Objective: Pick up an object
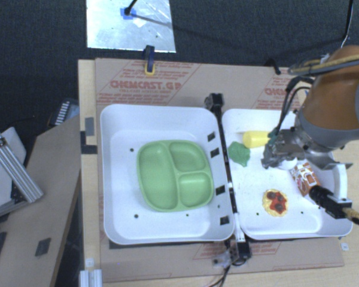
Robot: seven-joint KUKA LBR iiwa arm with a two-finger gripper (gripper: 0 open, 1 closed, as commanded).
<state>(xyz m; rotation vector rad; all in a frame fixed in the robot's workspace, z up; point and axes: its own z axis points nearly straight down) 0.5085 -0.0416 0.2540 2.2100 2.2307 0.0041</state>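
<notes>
Bench (167,76) carries two white bins side by side. The left bin (116,160) holds a green divided plate (172,175) at its middle. The arm (338,94) reaches over the right bin (251,220), and its gripper (274,157) hangs low near that bin's middle. A yellow block (255,139) lies toward the far edge, just beside the gripper; a green lump (239,153) sits by the left wall. A red-and-white carton (304,179) lies toward the right edge, and a small pizza toy (276,202) toward the near edge.

Grey arm (338,109), orange band, black cables.
</notes>
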